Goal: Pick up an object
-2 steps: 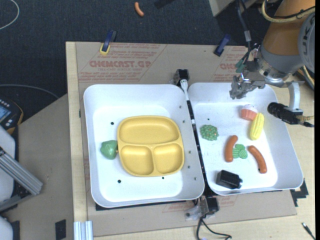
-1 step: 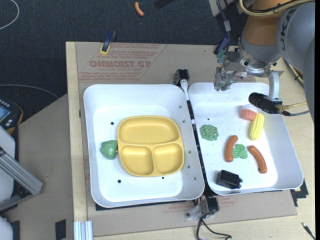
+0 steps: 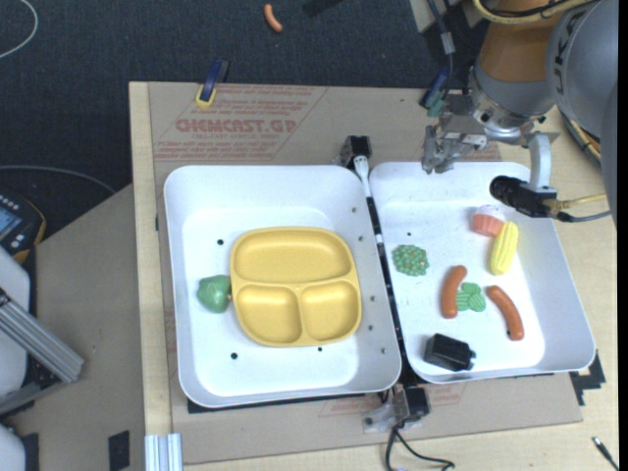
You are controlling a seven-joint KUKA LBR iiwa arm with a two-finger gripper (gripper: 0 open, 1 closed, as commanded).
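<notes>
The jaws of the arm are hanging over the right bin's (image 3: 574, 302) back edge, their state impossible to tell; a corn cob (image 3: 503, 247) is lying in that bin.

In the right bin (image 3: 564, 292) lie a yellow corn cob (image 3: 503, 247), upright, just beside a pink piece (image 3: 486, 223); a green ball (image 3: 410, 260) to the left; two sausages (image 3: 451, 291) (image 3: 506, 311) flanking a green leafy piece (image 3: 472, 298); a black block (image 3: 449, 351) nearest.
</notes>
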